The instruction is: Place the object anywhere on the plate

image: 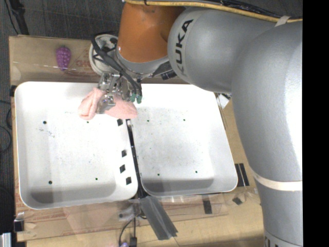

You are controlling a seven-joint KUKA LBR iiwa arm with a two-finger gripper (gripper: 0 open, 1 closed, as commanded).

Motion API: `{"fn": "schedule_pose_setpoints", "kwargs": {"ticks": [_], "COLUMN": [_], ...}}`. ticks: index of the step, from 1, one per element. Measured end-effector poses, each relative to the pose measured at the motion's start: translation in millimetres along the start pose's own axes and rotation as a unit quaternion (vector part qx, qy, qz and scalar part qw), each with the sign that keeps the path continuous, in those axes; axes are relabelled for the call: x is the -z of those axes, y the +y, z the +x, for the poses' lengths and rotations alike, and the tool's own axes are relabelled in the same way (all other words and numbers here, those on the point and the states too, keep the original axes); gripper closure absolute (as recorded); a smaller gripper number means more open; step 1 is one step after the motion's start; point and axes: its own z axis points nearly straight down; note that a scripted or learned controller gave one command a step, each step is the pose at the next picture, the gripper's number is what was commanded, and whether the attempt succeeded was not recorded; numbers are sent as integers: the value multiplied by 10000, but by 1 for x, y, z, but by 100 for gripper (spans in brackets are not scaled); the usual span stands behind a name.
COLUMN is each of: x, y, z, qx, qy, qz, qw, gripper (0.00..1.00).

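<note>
The claw (114, 94) grips the pink cloth (105, 106) over the bins' edge, where the floppy cloth might slip out.

cloth (105, 105) on left bin (61, 153) rear-right corner | gripper (115, 94) over it | right bin (180, 148) beside

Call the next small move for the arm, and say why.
Probably a short lift straight up to check the grasp. The pincer sits on the pink cloth-like object at the back of the left bin, by the divide with the right bin; the object drapes out to both sides. I can't pick out a plate, so moving sideways seems premature.
</note>
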Motion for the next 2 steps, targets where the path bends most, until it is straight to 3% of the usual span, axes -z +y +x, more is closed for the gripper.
{"fn": "schedule_pose_setpoints", "kwargs": {"ticks": [1, 2], "x": [7, 8], "y": [51, 51], "z": [3, 3], "qx": [11, 8], "qy": [2, -2], "qz": [3, 3], "qw": [10000, 10000], "gripper": [100, 0]}}
